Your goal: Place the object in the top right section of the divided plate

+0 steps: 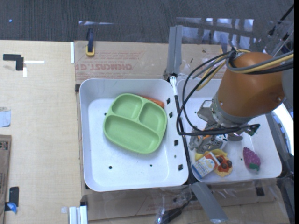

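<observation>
Two shallow white bins are seen side by side on a pale wooden surface (37,125). In the left bin (88,139) a green divided plate (135,123) is laid flat, with one long section nearer the camera and two smaller sections behind it. A small orange object (156,101) is glimpsed just behind the plate's far right rim, partly hidden by it.

The right bin (273,157) is entered by the arm from the right, its orange band (250,85) being held above the bin's middle. The hand (212,141) is pointed down among the objects below the wrist; whether it is spread or pressed together cannot be told, as it is masked by the wrist and cables.

Near the front wall of the right bin lie a white-and-blue packet (204,166), a yellow and orange toy (222,162) touching it, and, apart to the right, a purple grape-like toy (251,158).
</observation>
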Available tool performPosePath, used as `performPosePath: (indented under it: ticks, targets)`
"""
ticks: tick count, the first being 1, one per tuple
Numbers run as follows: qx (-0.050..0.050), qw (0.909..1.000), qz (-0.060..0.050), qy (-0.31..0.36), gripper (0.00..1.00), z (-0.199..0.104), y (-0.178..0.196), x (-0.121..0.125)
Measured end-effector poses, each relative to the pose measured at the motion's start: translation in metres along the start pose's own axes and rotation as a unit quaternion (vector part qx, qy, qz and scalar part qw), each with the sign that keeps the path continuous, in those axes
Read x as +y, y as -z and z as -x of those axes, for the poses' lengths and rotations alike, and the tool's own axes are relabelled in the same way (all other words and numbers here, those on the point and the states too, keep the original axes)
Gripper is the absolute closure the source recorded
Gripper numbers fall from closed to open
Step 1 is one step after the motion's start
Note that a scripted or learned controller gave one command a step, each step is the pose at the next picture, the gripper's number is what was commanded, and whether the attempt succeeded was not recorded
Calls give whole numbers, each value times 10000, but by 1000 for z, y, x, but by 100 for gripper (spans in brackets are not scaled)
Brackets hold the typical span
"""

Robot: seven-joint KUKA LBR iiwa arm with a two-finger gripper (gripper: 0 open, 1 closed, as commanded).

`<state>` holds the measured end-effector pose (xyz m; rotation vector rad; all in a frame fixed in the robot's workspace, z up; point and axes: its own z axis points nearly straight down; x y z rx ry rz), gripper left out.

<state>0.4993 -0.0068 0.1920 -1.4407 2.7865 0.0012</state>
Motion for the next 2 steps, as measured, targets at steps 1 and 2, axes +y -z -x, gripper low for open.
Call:
performPosePath:
  ticks: [1, 2]
  targets:
    - [12, 9997, 8, 247, 100, -88, -21, -37]
    - [2, 9938, 5, 1116, 100, -138, -11, -72]
